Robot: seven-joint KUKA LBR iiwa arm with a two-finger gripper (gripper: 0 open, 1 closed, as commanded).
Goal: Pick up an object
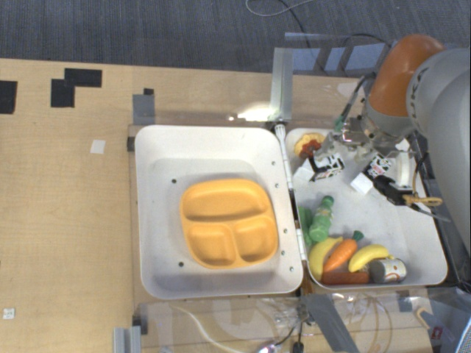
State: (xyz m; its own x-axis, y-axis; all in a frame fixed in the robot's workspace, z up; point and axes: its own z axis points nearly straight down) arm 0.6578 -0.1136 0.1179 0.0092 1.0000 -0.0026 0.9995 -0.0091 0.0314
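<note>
I see the arm [423, 87] reaching in from the right, its end effector [352, 164] low over the back of the right bin [434, 252]. I cannot tell how its tips are set; black-and-white parts and cables clutter that spot, and nothing I can make out sits clamped in it. Just beside it, at the bin's back left corner, lies a small yellow and red item [307, 145] that I cannot identify. The other pickable things crowd the bin's front left: one green bottle [319, 220] lying along the left wall, two bananas [321, 253] [368, 255], one carrot [341, 254] between them, a brown-red piece [346, 277] under the carrot, and a grey and white can-like item [387, 271] touching the right-hand banana. The left bin [158, 197] holds one yellow tray [226, 222] with three compartments, lying flat in the middle. Both bins rest side by side on a tan worktop [66, 219], which carries three black markings near its far left edge. Beyond it runs dark carpet [147, 20] with a thin cable [324, 13] trailing across.
</note>
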